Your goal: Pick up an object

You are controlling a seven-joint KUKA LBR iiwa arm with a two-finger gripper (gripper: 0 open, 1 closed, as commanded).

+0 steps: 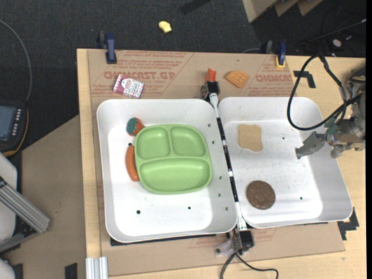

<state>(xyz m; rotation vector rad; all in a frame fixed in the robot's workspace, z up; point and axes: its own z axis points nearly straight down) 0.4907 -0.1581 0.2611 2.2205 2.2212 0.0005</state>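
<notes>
Camera view gives you 2 candidates in the right bin point(325, 211): a tan bread slice point(250, 137) toward 11 o'clock of that bin's floor, and a dark brown round cookie point(260, 194) toward 6 o'clock. Both lie flat, well apart from each other.

Your gripper point(306, 148) reaches in from 3 o'clock, hanging over the right bin's 3 o'clock side. From the bread slice it sits at about 3 o'clock, apart from it; the cookie lies toward 7 o'clock from it. Whether the fingers are apart or together, you cannot tell from this angle, and nothing shows between them.

In the left bin point(116, 214) you see a green 3-compartment plate point(172, 158) at the centre. An orange sausage-shaped toy point(132, 163) lies against the plate at 9 o'clock, and a small teal-and-red toy point(135, 125) sits at its 10 o'clock corner.

On the tabletop point(174, 71) behind the bins, at 12 o'clock, lies an orange waffle-like piece point(236, 78); a small pink-and-white packet point(128, 86) lies toward 10 o'clock.
</notes>
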